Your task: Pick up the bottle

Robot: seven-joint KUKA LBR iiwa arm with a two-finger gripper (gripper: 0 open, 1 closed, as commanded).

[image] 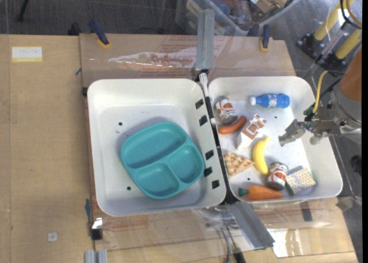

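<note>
carrot (261, 192) lying at near rim of right bin (329, 164) | bottle (270, 101) resting untouched at far end | my gripper (296, 132) hovering between, well apart from it | jaws spread open, gripping nothing | approach, descent, grasp all remaining

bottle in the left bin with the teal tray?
No, the blue bottle lies in the right bin; the left bin holds the teal tray.
</note>
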